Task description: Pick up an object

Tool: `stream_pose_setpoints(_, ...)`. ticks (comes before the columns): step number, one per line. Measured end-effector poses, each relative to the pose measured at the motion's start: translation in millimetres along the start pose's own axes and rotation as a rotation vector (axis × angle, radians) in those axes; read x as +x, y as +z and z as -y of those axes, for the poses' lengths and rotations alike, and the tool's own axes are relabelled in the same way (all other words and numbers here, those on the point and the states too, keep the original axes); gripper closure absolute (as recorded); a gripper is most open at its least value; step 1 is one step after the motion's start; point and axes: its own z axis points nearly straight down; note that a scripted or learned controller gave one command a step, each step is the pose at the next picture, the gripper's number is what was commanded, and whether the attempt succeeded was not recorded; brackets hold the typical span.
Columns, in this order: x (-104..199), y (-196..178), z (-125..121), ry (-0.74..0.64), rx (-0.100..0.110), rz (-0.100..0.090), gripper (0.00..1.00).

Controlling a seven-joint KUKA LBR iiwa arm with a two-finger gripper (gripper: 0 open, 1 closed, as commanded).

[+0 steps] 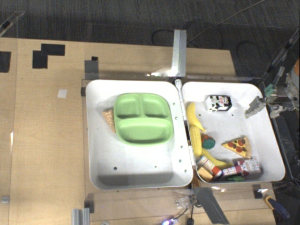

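Now, jaw state unreadable, my gripper [257,108] hovers at the right bin's [274,146] rim; I should center over the pizza slice [236,146].

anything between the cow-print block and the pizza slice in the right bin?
No. In the camera view the stretch from the cow-print block down to the pizza slice is bare white bin floor.

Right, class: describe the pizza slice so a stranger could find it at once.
Look in the right-hand white bin, toward its right side. The pizza slice lies flat there, apart from the clutter along the near edge. It is the bin's one triangle, orange with red dots.
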Motion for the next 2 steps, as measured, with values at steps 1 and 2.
stream_pose_setpoints(1, 59.8, 61.8, -33.2, -0.04, -0.003, 0.0, 0.0)
stream_pose_setpoints(2, 60.9, 139.4, -127.8, -0.125, -0.043, 0.012, 0.0)
